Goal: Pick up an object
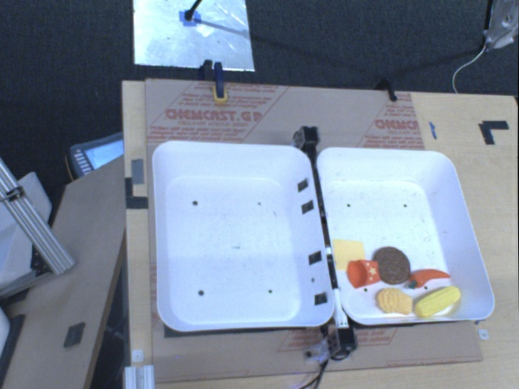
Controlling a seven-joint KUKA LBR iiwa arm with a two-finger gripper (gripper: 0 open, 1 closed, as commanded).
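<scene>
Object candidates: six toy food pieces, all crowded into the near part of the right bin; none lifted yet
Table: one; carries a printed cardboard sheet with both bins on top
Bins: two, touching side by side; left bin holds no pieces
Yellow flat square: one; lies nearest the shared wall
Brown disc: one; mid-cluster, just beside the red piece
Corn cob: one; long axis roughly left to right, by the near rim
Tan biscuit: one; just left of the corn
Orange piece: one; slim, above the corn
Jaws: released or clenched, cannot tell
Key relation: the arm enters from the right, so the corn and orange piece probably lie nearest; closing across the corn's short width looks best
</scene>
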